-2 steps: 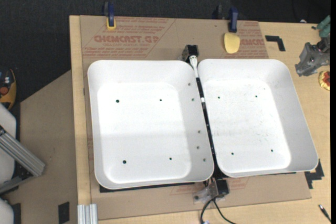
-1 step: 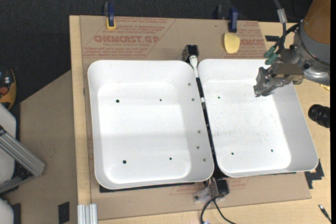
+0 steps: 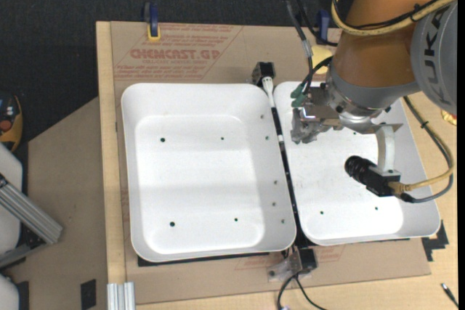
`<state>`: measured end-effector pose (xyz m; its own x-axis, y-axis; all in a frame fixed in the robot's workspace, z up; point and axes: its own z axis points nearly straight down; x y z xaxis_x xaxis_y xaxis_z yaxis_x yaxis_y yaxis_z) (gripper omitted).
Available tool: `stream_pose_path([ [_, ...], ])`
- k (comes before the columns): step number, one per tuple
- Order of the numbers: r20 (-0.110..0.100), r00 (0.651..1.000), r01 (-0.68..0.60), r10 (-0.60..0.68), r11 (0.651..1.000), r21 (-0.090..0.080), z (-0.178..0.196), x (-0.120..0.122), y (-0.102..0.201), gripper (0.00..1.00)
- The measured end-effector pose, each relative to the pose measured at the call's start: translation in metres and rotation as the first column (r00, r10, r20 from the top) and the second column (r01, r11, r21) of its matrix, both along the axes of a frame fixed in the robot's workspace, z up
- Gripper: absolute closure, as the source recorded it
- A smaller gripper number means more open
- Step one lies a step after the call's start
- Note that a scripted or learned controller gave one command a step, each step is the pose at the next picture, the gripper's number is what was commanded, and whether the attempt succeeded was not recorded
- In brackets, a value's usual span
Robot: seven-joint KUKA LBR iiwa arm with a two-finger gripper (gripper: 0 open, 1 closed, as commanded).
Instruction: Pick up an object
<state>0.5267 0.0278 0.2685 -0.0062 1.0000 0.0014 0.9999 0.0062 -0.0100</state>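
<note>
Where the bench (image 3: 109, 156) comes nearest, a black clip (image 3: 299, 260) w/ a cable sits at the seam btwn the two bins. The bench top is a flat tan board w/ red print at the far side. Left bin (image 3: 134, 156): smooth white plastic, shallow, rounded corners, a few small dark dots on its floor. Right bin (image 3: 341, 221): same make, touching the left one along the seam.

Over the right bin hangs a black cylinder (image 3: 367, 174) on a white bracket, w/ a yellow cable (image 3: 429, 185) looping off to the right. The arm (image 3: 378, 25) reaches in from the right, its glossy orange band bulging above a grey wrist, pointing down. Pincer (image 3: 309, 123), bare metal, sits low over the right bin's far-left part, near the seam. Open or closed: can't tell. A small green bit (image 3: 298, 95) shows just beside it; can't tell if that's the object or rig.

Farther back are another black clip (image 3: 263, 72) at the seam and a blue clamp (image 3: 152, 18) on the bench's far edge.
</note>
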Motion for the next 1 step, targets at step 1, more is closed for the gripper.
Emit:
stream_pose_path([
  [1, 0.026, 1.0, -0.001, 0.001, 1.0, 0.002, 0.1355, -0.0086, 0.0409, 1.0],
])
